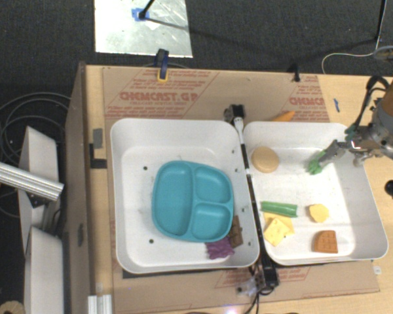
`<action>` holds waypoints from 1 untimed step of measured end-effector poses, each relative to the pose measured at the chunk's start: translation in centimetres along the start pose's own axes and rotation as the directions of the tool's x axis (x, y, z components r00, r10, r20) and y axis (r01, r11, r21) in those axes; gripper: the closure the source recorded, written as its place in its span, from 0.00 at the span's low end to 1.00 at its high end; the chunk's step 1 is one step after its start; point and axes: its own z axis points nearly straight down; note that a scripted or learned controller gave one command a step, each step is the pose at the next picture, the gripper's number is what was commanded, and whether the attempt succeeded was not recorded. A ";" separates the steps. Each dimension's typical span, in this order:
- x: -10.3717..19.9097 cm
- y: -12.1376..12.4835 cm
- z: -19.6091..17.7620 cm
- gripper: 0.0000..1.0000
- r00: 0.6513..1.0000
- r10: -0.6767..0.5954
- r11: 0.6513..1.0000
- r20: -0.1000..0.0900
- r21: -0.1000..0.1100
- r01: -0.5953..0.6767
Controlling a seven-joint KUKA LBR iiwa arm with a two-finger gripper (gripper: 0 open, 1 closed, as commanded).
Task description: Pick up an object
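Red "CHEMCAST GP" print on brown cardboard sheet (203, 89), repeated at right

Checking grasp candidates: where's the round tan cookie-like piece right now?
The round tan cookie-like piece lies in the right white bin, near its upper-left corner beside the divider, above the green stick and yellow cheese wedge.

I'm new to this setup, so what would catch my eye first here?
The teal divided plate fills much of the left bin, with a purple scrap at its near edge. In the right bin, small food toys lie scattered, and the hand reaches in from the right by a green piece.
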 end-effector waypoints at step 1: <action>0.7 2.4 9.9 0.00 1.000 -0.004 1.000 -0.002 0.006 0.004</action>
